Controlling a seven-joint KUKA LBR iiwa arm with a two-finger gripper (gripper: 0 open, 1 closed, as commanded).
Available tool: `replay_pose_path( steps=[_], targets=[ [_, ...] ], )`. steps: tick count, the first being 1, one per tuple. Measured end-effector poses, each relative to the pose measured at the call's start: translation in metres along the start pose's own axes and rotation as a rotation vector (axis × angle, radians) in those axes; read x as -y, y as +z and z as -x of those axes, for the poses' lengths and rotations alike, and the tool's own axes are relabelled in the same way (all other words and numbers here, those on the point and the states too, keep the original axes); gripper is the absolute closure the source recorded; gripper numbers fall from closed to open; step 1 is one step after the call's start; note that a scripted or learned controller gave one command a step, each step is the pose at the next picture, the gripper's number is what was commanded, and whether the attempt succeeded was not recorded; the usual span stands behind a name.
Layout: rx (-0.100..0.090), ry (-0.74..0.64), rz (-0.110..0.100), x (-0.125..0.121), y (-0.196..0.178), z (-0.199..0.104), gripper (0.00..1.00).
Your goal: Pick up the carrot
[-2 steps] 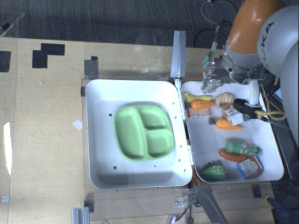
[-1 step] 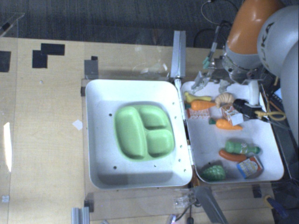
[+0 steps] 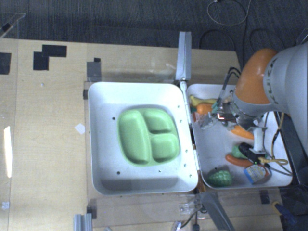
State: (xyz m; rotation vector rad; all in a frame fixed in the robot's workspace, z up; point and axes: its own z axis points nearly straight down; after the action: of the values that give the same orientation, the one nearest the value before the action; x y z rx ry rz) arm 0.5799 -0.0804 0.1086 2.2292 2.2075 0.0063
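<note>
In the right bin [image 3: 211,148] an orange carrot-like piece with a green end [image 3: 235,160] lies near the front right. A second orange piece [image 3: 243,133] pokes out from under the wrist. My gripper [image 3: 208,121] hangs low over the bin's left part, beside the divider wall. It is left of both orange pieces and just below a small orange object [image 3: 204,108]. I see nothing held in it.
A yellow item [image 3: 197,100] lies at the right bin's back left. A green broccoli-like lump [image 3: 220,177] and a blue-and-white packet [image 3: 255,173] sit at its front. The left bin [image 3: 103,129] holds a green divided plate [image 3: 148,135].
</note>
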Motion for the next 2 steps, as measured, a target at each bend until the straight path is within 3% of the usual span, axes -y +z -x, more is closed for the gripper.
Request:
replay_pose_path(
  steps=[1, 2],
  targets=[
    [0.0, 0.082, 0.0, -0.014, 0.013, 0.005, 0.0],
    [-0.006, -0.024, 0.001, -0.034, 0.018, 0.046, 0.0]
  ],
)
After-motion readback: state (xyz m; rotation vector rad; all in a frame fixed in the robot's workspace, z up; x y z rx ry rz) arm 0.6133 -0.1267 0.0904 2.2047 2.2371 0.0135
